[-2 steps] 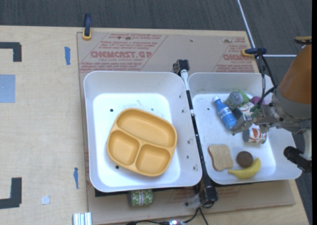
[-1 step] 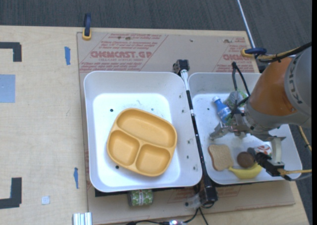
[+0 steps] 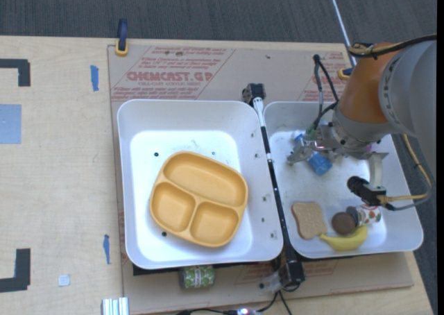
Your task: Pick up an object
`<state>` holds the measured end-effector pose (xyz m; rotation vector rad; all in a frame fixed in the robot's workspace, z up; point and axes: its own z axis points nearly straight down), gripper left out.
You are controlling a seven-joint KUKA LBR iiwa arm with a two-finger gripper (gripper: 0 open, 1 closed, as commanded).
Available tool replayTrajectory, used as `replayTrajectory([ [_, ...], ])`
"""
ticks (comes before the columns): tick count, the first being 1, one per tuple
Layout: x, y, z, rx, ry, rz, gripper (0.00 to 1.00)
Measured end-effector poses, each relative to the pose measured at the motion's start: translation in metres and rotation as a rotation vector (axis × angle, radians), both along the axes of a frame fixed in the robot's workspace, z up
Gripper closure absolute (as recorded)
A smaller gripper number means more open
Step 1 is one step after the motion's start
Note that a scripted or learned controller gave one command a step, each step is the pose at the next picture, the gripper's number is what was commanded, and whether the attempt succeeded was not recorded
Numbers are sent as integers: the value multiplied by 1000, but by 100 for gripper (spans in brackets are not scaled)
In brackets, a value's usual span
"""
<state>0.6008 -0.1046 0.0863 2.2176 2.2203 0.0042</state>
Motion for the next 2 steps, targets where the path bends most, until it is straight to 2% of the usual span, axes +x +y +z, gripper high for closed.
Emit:
replayTrajectory([
  [1,1,-1,12,-3,-5,1,100],
  [2,-24,75,99,1,2,1,100],
])
